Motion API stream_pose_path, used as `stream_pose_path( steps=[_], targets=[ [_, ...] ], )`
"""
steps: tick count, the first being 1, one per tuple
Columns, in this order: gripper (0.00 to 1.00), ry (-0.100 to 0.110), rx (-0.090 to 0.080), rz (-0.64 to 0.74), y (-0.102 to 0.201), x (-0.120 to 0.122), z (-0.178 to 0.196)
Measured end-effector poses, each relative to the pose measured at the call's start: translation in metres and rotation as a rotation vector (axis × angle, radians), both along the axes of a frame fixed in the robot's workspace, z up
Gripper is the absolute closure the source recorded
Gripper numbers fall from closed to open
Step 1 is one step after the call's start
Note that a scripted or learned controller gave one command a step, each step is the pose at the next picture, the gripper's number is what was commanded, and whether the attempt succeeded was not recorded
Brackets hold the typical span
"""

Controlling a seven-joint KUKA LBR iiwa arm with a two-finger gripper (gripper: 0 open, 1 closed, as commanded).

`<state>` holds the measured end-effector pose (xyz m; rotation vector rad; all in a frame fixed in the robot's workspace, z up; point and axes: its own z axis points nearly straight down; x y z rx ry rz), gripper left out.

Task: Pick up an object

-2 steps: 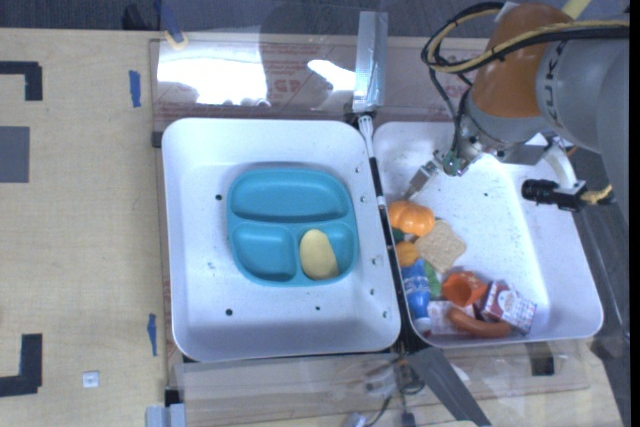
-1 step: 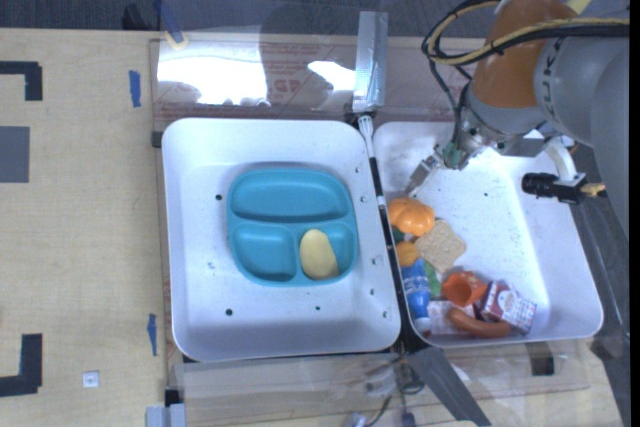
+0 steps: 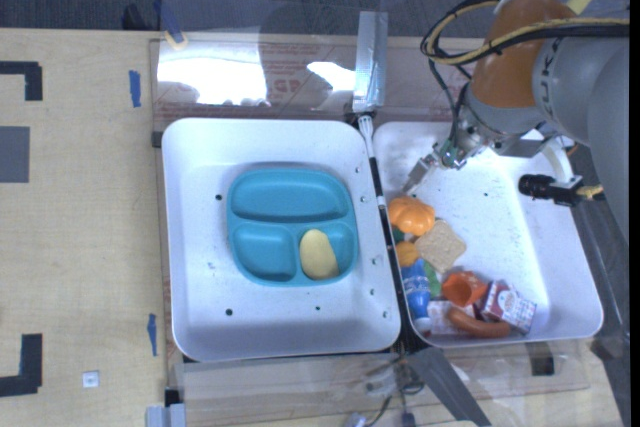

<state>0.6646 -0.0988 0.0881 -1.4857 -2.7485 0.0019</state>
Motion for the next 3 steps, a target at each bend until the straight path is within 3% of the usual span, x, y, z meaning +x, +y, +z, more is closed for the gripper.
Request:
stream_pose_path(
  steps=[2,3],
  targets=[
    [0.0,0.002,0.003,0.021,-0.0055,0.0005,0.0003],
    [0.0,-0.001,-0.006,0.018,-0.0022,-0.0004,-0.0001]
  ],
)
